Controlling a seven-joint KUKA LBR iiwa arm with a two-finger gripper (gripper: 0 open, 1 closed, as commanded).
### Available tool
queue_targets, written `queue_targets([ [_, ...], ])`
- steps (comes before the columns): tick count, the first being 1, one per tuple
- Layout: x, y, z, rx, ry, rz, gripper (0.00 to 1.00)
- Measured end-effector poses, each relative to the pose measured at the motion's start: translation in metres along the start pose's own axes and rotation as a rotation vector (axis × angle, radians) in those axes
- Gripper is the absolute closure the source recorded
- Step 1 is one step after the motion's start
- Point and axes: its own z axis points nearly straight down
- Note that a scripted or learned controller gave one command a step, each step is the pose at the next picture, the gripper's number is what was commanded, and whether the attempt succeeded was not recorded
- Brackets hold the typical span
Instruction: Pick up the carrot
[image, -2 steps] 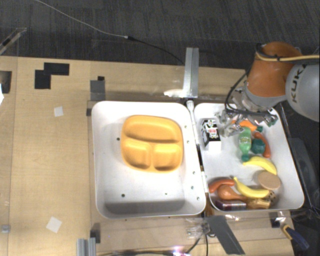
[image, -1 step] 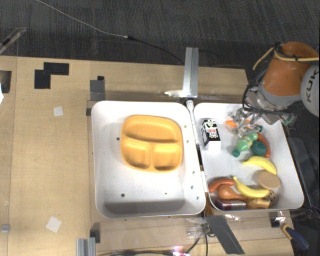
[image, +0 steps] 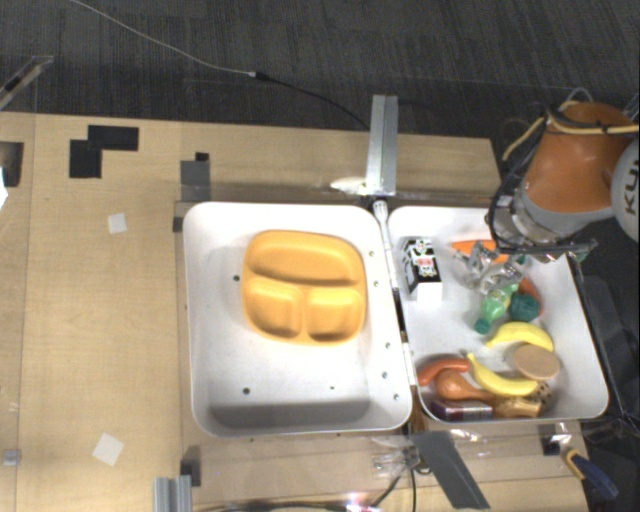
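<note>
A: What's sitting in the left white bin (image: 215, 330)?
B: A yellow three-compartment plastic plate (image: 303, 285).
A: And the arm?
B: Its metal gripper (image: 492, 262) is hanging over the right white bin (image: 592, 350), partly covering the orange carrot (image: 465, 247) at the far edge. I'm not making out the grip.

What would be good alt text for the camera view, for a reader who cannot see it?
A robot gripper hangs over the right bin, near an orange carrot, a green bottle, two bananas and a small black-and-white box. The left bin holds a yellow divided tray.
</note>
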Motion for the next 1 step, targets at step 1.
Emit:
queue_targets([
  [1,-0.0363,0.0253,-0.0669,-0.004,-0.002,0.066,1.0],
])
